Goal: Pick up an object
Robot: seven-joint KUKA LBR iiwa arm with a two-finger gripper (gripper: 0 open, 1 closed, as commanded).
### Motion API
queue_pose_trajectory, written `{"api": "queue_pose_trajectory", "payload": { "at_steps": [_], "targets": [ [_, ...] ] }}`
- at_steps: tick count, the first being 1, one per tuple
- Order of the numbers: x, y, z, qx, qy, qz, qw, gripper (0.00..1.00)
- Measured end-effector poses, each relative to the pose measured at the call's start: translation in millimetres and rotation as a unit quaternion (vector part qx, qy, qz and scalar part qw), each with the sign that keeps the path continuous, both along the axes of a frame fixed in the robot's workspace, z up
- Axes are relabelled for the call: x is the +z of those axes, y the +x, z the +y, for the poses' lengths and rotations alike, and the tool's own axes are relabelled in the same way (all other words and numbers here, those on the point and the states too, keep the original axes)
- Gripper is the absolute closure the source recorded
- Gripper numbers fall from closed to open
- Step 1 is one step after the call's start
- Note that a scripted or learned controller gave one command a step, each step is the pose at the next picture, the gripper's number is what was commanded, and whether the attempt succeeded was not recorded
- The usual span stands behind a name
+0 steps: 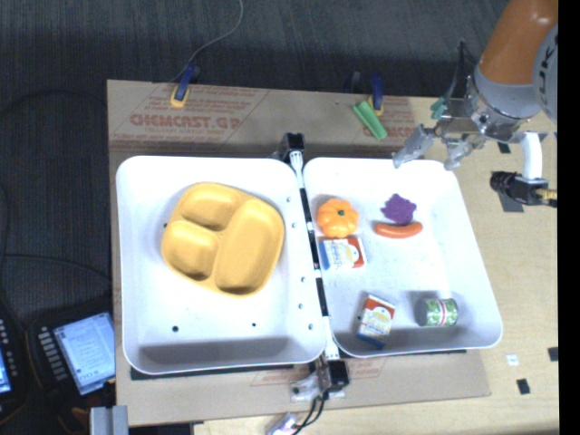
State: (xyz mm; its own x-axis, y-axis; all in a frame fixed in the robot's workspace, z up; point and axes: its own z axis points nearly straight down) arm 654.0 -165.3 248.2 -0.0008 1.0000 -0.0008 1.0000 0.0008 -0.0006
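In the right bin (471, 243), a green can (439, 312) and small carton (375, 320) are seen nearest, then a flat packet (342, 254), orange pumpkin (336, 217), sausage (398, 230) and purple piece (398, 208). Beyond the far rim, the gripper (433, 151) is held spread apart, with nothing grasped.

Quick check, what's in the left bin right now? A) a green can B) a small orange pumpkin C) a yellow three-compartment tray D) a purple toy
C: the yellow three-compartment tray is the item lying in the left bin; the green can, small orange pumpkin and purple toy all sit in the right bin.
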Motion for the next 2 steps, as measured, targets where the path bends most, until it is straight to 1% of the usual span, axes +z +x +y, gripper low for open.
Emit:
{"api": "queue_pose_trajectory", "payload": {
  "at_steps": [1,2],
  "targets": [
    [-117,-21,26,0.000,0.0006,0.002,1.0000,0.00],
    [-150,-61,52,0.000,-0.0020,-0.007,1.0000,0.00]
  ]
}}
